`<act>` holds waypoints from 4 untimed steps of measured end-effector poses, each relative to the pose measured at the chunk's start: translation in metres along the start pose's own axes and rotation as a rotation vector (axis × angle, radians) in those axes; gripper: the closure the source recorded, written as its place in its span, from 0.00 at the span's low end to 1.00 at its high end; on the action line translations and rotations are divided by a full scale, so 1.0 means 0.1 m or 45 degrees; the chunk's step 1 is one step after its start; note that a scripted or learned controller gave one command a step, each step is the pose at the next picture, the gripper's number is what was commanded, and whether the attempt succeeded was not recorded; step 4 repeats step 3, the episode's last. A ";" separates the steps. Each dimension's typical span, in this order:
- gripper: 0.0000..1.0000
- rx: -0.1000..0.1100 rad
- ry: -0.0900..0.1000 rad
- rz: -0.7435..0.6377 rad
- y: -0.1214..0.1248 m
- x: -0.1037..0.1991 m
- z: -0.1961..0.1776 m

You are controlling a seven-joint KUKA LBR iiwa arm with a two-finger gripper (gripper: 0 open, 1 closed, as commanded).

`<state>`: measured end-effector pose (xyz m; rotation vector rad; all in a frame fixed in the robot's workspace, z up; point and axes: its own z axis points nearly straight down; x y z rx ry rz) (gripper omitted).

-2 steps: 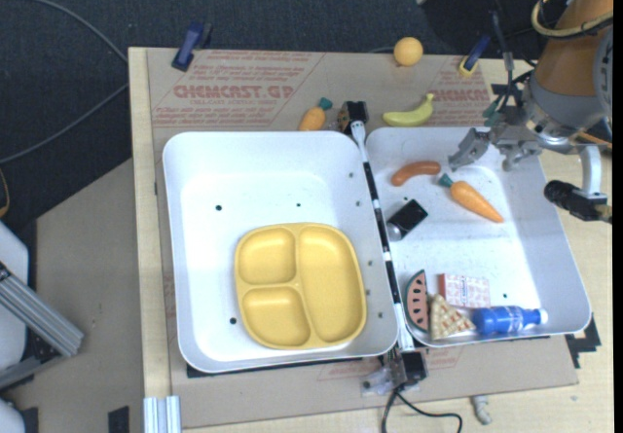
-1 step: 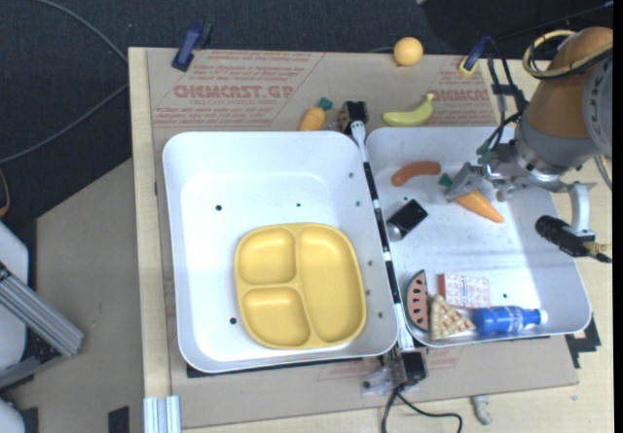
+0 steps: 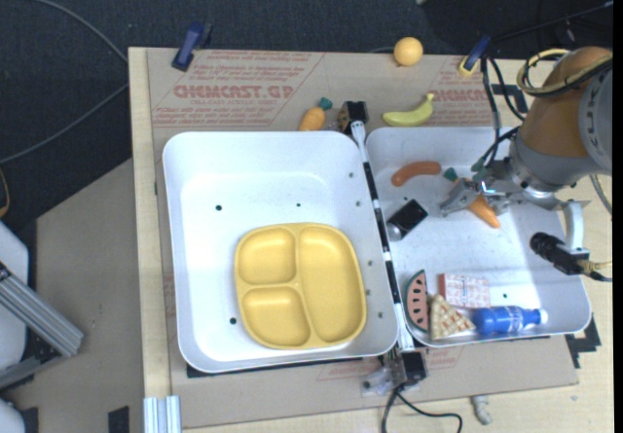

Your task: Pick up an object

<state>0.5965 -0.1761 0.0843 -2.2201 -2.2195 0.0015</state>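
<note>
From above, the grey arm with its orange band reaches in from the right and sets its claw (image 3: 465, 196) low over the right white bin (image 3: 574, 309). The metal fingers (image 3: 454, 199) stand apart, spread toward the left, with nothing between them. Just to the right of the claw, touching or nearly touching it, lies a small orange carrot-shaped toy (image 3: 485, 211). Up and to the left of the claw rests a reddish-orange sausage-shaped toy (image 3: 417, 172), and lower left, near the bin's wall, a small black block (image 3: 407, 217). Well below the claw sit a watermelon-slice toy (image 3: 417, 297), a printed snack packet (image 3: 463, 289) and a blue plastic bottle (image 3: 506, 320) lying on its side. Far left of the claw, the left white bin (image 3: 195, 227) holds a yellow three-compartment plate (image 3: 300, 283). Above the claw, on the desk (image 3: 243, 86) beyond the bins, lies a yellow banana toy (image 3: 409, 113).
</note>
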 end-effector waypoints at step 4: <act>1.00 -0.004 0.000 -0.003 0.15 1.35 -1.01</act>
